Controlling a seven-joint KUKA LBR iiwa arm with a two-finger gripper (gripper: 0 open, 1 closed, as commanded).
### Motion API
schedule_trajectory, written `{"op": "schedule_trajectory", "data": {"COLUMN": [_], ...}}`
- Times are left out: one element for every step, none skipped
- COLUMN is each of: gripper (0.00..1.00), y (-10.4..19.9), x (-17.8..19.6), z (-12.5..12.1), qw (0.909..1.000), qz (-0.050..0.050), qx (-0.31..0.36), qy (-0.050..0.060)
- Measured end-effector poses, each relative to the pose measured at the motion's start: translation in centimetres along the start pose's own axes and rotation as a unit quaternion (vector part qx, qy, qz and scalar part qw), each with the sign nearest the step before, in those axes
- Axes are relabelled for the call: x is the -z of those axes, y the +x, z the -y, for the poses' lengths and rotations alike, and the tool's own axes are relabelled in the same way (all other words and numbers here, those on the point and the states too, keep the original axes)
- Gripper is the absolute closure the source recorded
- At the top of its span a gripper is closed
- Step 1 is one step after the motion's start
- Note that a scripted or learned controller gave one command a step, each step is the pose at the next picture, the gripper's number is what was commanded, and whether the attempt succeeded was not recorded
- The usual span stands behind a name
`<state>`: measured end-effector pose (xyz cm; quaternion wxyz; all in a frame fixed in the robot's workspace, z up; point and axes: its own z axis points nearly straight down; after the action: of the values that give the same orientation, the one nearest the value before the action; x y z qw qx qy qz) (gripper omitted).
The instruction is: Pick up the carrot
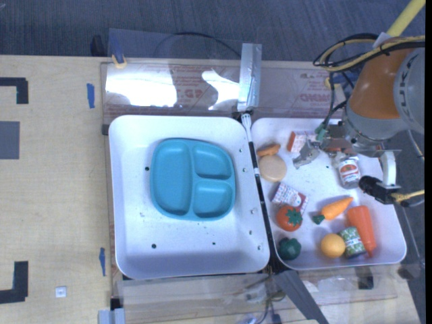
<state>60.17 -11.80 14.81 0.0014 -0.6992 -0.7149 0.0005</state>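
1. Carrot (pixel 336 208) lies in the right-hand white bin (pixel 395 255), in the lower right of the frame. It is small and orange, with a green stub pointing lower left, and it rests flat on the bin floor.
2. Close neighbours crowd it. A longer orange-red piece (pixel 365 225) sits just to its right, a tomato (pixel 290 218) to its left, and an orange (pixel 332 245) and a green can (pixel 352 241) just below.
3. The arm (pixel 378 93) reaches in from the upper right, and its metal tip hangs over the upper part of the same bin. The tip is near a small white can (pixel 349 172) and a round bun (pixel 273 169), well apart from the carrot.
4. Whether the jaws are open or closed, I cannot tell, since the tip is small and tangled with cables. Nothing shows between them.
5. The step in hand looks like the approach. The carrot is untouched and the pick has not begun.
6. The next move calls for travel toward the lower right of the frame until the jaws are above the carrot's middle. They should then turn to close across its narrow width and descend with enough spread to clear the orange-red piece.
7. The left bin (pixel 128 248), holding a blue divided plate (pixel 192 179), plays no part.
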Motion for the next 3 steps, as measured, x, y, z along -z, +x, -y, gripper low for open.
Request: {"op": "schedule_trajectory", "data": {"gripper": [0.00,0.00,0.00], "y": [-1.7,-1.7,-1.9], "x": [-0.4,-4.8,-6.1], "z": [4.9,9.1,12.0], "qw": [0.9997,0.9928,0.9807], "qz": [0.000,0.003,-0.001], "qx": [-0.024,-0.119,-0.195], "qy": [0.000,-0.013,-0.004]}}
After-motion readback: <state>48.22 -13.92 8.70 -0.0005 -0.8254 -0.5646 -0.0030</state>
